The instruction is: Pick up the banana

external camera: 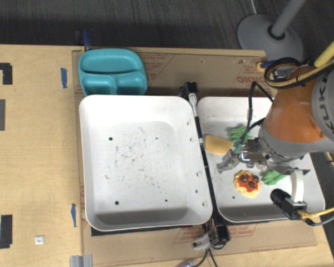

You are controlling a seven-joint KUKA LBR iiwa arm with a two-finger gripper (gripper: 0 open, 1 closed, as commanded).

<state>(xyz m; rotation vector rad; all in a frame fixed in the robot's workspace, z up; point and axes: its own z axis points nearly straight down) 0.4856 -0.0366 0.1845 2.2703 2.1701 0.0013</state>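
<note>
A: Which step is this?

B: The approach, I'd judge; the gripper (229,161) sits low in the right bin (234,213), near its left wall; the banana (217,144), a pale yellow piece, lies just above it toward the bin's upper left.

A: Holding anything?

B: Nothing shows between the fingers; whether they stand apart or together I cannot tell; they seem just beside the banana, and contact is unclear.

A: Next?

B: Probably centre over the banana, then close; the green pieces (237,132) and the pizza toy (247,183) crowd it.
</note>
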